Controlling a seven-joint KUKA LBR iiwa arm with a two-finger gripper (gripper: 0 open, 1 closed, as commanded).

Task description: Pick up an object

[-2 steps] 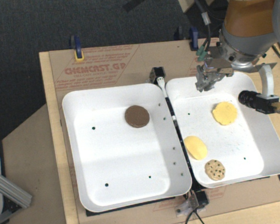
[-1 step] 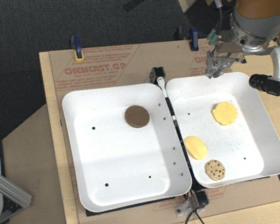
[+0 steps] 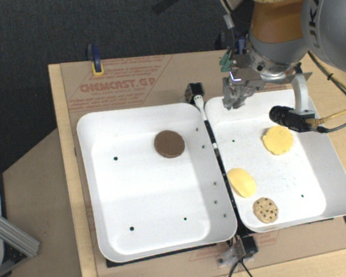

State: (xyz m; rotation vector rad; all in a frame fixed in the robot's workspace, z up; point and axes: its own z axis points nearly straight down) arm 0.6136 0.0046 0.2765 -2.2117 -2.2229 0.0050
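Plainly the arm is at the approach step: the gripper hangs over the far left corner of the right bin, with nothing between its fingers, and whether the claw is open or closed I cannot tell from this slant. The candidates lie apart from it: a pale yellow round piece near the bin's middle right, a yellow oval piece by the divider, and a chocolate-chip cookie near the front edge; a brown disc sits alone in the left bin. The next move, I judge, calls for choosing one piece, centring above it and descending. On the cardboard sheet beyond the bins, reddish print reads "CHEMCAST GP"; smaller lines are illegible
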